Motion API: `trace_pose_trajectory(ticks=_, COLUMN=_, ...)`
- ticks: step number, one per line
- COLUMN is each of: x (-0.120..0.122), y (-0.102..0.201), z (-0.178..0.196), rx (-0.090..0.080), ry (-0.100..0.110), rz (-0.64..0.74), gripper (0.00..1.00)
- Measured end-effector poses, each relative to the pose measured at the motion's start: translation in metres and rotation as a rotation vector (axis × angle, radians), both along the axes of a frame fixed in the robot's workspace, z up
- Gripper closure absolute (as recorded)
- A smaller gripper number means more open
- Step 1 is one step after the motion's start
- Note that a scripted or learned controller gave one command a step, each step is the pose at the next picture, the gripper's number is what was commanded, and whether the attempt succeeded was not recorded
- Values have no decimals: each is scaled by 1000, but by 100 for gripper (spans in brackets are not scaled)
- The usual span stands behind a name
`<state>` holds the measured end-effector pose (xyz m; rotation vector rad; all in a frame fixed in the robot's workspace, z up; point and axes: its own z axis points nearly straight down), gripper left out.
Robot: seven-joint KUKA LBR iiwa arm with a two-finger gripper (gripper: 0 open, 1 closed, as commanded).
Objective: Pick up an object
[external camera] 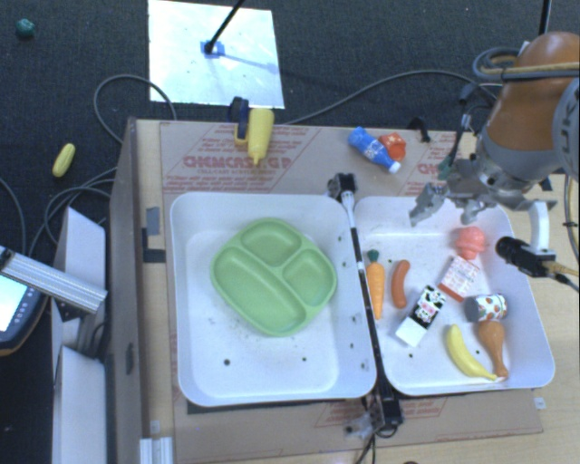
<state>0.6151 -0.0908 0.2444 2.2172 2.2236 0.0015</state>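
Dark carpeted floor [381, 45] around a cardboard-topped surface [299, 154] bearing two shallow white plastic bins side by side.

Left bin [195, 272]: holds one light green, three-compartment plastic plate [272, 275], roughly central.

Right bin [535, 349]: holds the loose items.
- Small orange toy carrot with green top [374, 285], just beside the divider between the bins.
- Orange-red toy sausage [400, 283], just right of the carrot.
- Black-and-white cow-print carton [421, 315], lying tilted, below the sausage.
- Yellow toy banana [467, 353], near the front wall.
- Brown toy drumstick [494, 346], touching or nearly touching the banana.
- Small patterned cup with grey rim [488, 307], on its side, above the drumstick.
- Red-and-white flat packet [460, 276], tilted.
- Pink rounded toy [470, 242], just above the packet.

Grey arm with orange band [535, 82]: reaching in from the right, above the far right part of the right bin.

Two grey fingers [424, 207] (gripper midpoint at [449, 208]): spread apart, nothing between them, hovering over bare bin floor near the far wall, left of and above the pink toy, apart from it.

Outside the bins, on the cardboard: yellow plastic bottle [258, 131] and blue bottle with red-and-white end [376, 148]. On the floor: silver sheet [213, 53], small yellow object [63, 159] and small teal object [25, 28].
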Motion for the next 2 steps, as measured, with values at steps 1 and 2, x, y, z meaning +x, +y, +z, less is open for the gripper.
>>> trace_pose_trajectory(ticks=1, x=-41, y=-13, z=-34, rx=0, ry=1, rz=-1, gripper=0)
trace_pose_trajectory(ticks=2, x=-36, y=-1, z=-145, rx=-8, ry=-11, rz=-6, gripper=0)
